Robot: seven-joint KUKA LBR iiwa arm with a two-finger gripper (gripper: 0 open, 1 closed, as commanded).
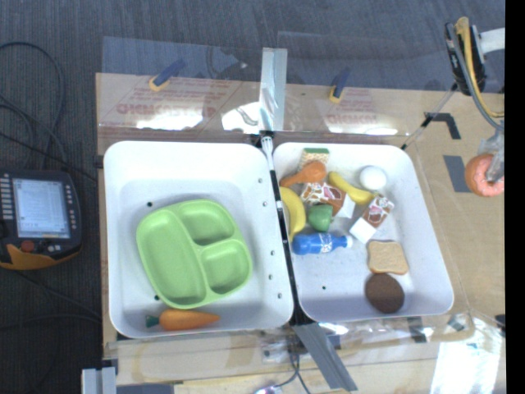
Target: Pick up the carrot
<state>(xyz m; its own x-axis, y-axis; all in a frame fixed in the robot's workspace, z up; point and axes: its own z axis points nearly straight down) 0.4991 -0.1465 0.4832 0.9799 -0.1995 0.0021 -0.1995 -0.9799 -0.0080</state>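
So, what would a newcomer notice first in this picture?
Probably the bright green plate with three compartments, which takes up much of the left bin. Just below it, the orange carrot lies alone by the bin's near wall. The right bin holds a crowded heap of toy food, with a blue bottle at its near edge.

Bins glossy white plastic; green tray smooth plastic (matt); carrot smooth plastic.

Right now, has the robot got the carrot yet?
Not yet. The orange toy carrot with its green stub lies flat on the floor of the left white bin, just below the green divided plastic plate. The grey arm with its orange band sits far off at the right edge, beyond the other bin. Reaching over, grasping and lifting are all left.
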